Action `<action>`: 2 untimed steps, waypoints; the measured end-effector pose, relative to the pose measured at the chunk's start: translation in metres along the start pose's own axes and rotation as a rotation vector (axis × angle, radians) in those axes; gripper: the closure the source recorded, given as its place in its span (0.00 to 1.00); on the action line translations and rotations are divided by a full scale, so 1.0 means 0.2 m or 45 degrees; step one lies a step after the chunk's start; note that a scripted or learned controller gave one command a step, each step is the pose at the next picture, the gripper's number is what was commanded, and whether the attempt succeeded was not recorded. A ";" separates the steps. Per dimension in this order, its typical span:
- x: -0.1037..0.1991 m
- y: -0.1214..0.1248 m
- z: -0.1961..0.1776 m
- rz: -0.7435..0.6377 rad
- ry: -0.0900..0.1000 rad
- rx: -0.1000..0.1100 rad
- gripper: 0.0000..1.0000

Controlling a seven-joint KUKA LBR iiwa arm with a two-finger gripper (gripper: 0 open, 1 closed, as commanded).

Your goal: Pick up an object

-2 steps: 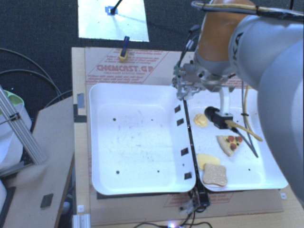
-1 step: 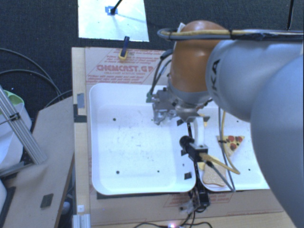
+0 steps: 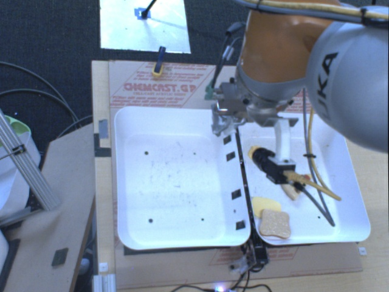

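The tan square sponge (image 3: 275,224) lies flat in the near corner of the bin on the view's right (image 3: 346,224), close to the ridge where the two bins meet. It is well apart from the claw (image 3: 220,124). The claw hangs under the arm's grey wrist at the far end of that ridge, about over the far corner of the bin on the view's left (image 3: 130,224). From this angle I cannot tell whether it is released or clenched. A flat yellow piece (image 3: 263,205) lies just beyond the sponge and touches its far edge, on the same side of the right bin. Small black squares (image 3: 236,194) sit in a row along the ridge. Both bins rest on a cardboard sheet with red print (image 3: 159,87). On the sheet's far edge lies a small blue and yellow tool (image 3: 159,62). Beyond it a shiny metal sheet (image 3: 143,17) lies on dark carpet. The pale table (image 3: 64,181) shows to the left.
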State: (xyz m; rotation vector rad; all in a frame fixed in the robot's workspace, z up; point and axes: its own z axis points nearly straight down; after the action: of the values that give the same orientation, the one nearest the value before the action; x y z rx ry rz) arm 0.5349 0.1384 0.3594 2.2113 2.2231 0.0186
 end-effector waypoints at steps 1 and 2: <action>0.08 0.11 0.75 0.005 -0.007 0.025 1.00; 0.04 0.33 -0.31 0.001 0.001 -0.013 1.00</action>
State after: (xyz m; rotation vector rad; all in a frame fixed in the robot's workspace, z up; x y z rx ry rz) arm 0.5993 0.1468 0.4230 2.2072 2.2175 0.0303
